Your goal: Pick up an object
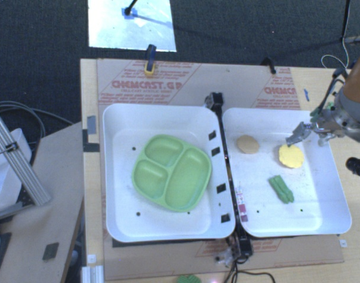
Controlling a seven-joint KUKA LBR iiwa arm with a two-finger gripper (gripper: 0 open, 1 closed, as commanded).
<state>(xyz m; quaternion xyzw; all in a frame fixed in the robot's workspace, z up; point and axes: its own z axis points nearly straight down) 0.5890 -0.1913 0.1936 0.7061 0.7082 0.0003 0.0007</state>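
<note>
Above the right bin (330, 217), the pincer (303, 133) hangs with fingers apart, holding nothing, just beside the yellow disc (291, 156).

Claw (307, 131) near yellow disc (291, 156).

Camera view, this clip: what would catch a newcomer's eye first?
The light green divided plate stands out most, lying alone in the left bin. In the right bin, three small items lie apart: a tan round piece near the upper left, a yellow piece to its right, and a green piece lower down. The pincer sits just above the yellow piece, at the bin's right side.
</note>
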